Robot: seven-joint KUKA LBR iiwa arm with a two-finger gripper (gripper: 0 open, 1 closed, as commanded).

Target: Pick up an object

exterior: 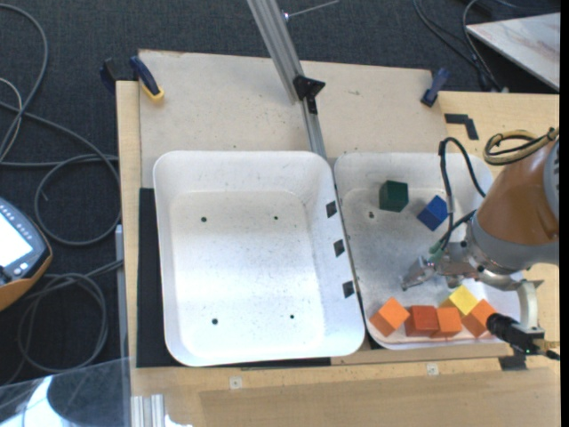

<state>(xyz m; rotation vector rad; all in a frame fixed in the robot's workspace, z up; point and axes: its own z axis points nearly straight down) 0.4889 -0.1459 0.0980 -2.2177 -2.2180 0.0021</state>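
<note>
Down in the right bin (356,229), the gripper (436,274) hangs low over the near half of the floor, its grey fingers (416,278) splayed apart with nothing between them. The arm (520,212) reaches in from the right, its orange band covering part of the bin's far corner.

Several small blocks are on offer. A row lies along the near wall: an orange block (389,316) at the left, a red-orange block (425,320) touching it, then a yellow block (463,300) and another orange block (478,318) crowded together just beside the wrist. Further back, well apart from that cluster, sit a green block (393,196) and a blue block (434,213), each standing free.

All appear to be rigid, light cubes, probably wood or plastic, unlikely to deform or break under a squeeze. Smooth painted faces may slip if caught by an edge, so a grasp across two opposite flat faces looks safest. The packed row leaves little room for fingers between neighbours and the wall; the green or blue block, with open floor on every side, seems the easier target.
</note>
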